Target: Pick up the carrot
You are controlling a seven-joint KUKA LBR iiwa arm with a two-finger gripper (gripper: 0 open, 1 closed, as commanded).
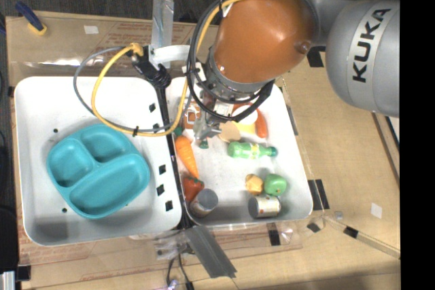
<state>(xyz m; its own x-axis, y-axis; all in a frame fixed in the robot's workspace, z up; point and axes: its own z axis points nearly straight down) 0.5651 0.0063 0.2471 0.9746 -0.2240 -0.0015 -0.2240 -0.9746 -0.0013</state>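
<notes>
Over the right bin [299, 166] I see the grey arm [353, 44] hanging, its gripper [202, 138] low by the bin's left wall; I cannot tell its grip state. Just below-left lies the carrot [186, 154], long axis running up-down along that wall, near a green bottle [250, 150].

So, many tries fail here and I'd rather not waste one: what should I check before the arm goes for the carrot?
1. Carrot in view in the right bin: ok.
2. Pincer near carrot: ok, just above its upper end.
3. Pincer aligned over carrot: cannot tell.
4. Carrot free of neighbours: not ok, it lies along the bin's left wall with a red item at its lower tip.
5. Carrot already held: not ok.
</notes>
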